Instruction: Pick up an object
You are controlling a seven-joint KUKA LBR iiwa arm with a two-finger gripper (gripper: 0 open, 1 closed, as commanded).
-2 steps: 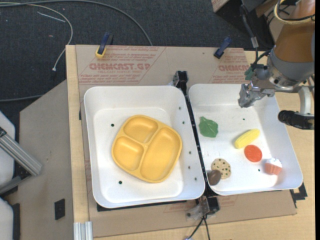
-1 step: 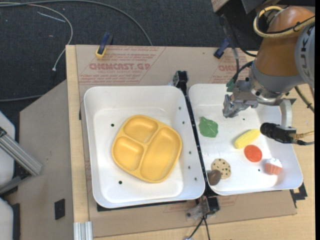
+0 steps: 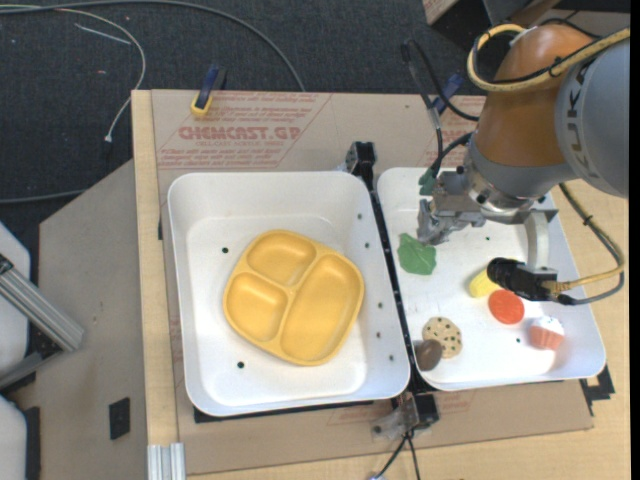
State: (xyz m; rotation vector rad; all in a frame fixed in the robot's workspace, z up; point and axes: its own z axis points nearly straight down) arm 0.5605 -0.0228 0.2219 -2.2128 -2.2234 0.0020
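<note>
My gripper (image 3: pixel 431 232) hangs over the left side of the right bin (image 3: pixel 585 343), reaching in under the grey arm with its orange band. Just below its tip lies a green leafy piece (image 3: pixel 418 256); whether the gripper touches it I cannot tell. A yellow piece (image 3: pixel 481 285), a red-orange round piece (image 3: pixel 506 309) and a pink-and-orange piece (image 3: pixel 546 335) lie to the right. A chocolate-chip cookie (image 3: pixel 442 335) and a small brown piece (image 3: pixel 428 355) rest near the bin's front left corner.
The left bin (image 3: pixel 190 228) holds a yellow divided plate (image 3: pixel 293 296). A ridge with black clamps separates the two bins. Cardboard lies under both bins, and the arm covers the back of the right bin.
</note>
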